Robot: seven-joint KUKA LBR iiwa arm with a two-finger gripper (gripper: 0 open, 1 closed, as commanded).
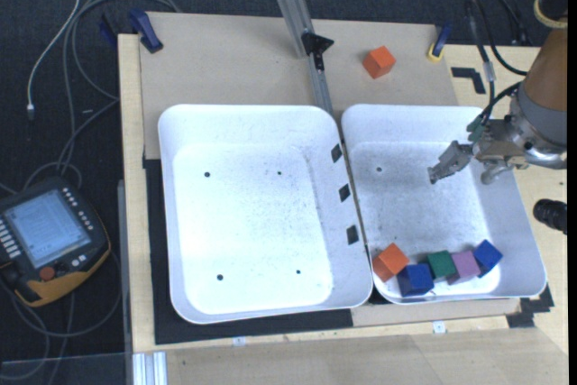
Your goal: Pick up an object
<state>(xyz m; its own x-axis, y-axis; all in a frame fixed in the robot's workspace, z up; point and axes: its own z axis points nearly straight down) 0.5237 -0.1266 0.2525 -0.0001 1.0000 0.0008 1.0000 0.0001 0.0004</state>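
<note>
Five blocks sit in a row along the near wall of the right bin (505, 194): orange block (391, 261), blue block (416, 279), green block (441, 265), pink block (465, 264) and a 2nd blue block (487, 255), each touching or nearly touching its neighbour. A 6th, loose orange block (380, 61) lies on the bench (225, 59), outside both bins, behind the right bin. The left bin (243, 203) is to the left. Risk 1: blocks are packed tight against the wall, so a descending finger probably lands on a neighbour or on the rim instead of straddling one block; result is a push, not a grasp. Risk 2: approx. alignment only, since the gripper (469, 165) is well apart from the row, over bare bin floor near the right side. Arm pose: wrist enters from the right, above the bin's middle-right area, gripper angled left and down. Fingers appear spread, one pointing left toward the bin centre, w/ nothing between them.
</note>
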